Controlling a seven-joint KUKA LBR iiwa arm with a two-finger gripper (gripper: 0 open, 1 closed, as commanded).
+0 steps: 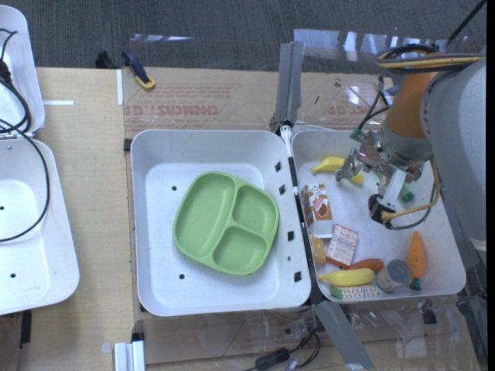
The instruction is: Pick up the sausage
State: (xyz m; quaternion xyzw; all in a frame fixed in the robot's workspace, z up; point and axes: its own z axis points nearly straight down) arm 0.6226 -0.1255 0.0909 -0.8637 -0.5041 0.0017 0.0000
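One sausage (369, 266) lies by the right bin's (445, 242) near wall, touching a yellow toy (346, 277). The gripper (352, 168), parted or closed I cannot tell, hangs farther back. Best to grip across the sausage's middle, clear of the toy.

On my feed the arm (456, 130) covers the right bin's (352, 207) far corner. The sausage (370, 266) lies partly behind a yellow piece (348, 277). The print on the red-and-white packet (343, 243) is too small for me to read.
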